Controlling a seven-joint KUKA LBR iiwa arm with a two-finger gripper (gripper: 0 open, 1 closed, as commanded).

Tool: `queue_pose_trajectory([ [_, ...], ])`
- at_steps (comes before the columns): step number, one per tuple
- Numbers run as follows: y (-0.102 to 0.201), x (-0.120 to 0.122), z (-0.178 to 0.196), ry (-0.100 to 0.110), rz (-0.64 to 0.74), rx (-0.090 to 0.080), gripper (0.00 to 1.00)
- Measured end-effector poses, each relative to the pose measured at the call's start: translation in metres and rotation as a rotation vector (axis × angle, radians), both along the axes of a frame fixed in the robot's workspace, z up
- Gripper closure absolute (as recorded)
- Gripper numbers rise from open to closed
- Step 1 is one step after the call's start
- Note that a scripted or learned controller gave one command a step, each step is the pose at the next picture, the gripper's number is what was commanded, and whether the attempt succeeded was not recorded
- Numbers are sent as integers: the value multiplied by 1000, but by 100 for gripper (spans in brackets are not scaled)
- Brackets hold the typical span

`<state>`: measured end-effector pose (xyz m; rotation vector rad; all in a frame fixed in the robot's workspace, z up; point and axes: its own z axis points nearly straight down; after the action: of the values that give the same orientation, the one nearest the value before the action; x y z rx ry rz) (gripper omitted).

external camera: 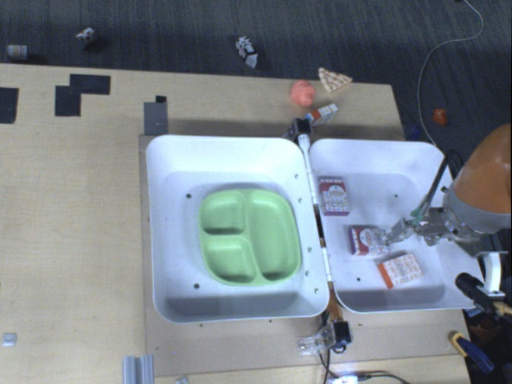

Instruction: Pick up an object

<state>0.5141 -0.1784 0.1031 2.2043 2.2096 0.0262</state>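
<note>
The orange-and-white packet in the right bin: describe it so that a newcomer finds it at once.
Start at the right bin, beside the one holding the green divided plate. Three small packets lie there. The orange-and-white packet is nearest the front wall, below the gripper, paler than the two dark red packets.
</note>
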Motion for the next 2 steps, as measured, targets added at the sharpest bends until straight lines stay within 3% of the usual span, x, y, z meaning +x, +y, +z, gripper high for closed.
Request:
queue_pose_trajectory([
  [1, 1, 1, 11, -3, 1, 0, 100],
  [2, 1, 1, 10, -3, 1, 1, 0],
])
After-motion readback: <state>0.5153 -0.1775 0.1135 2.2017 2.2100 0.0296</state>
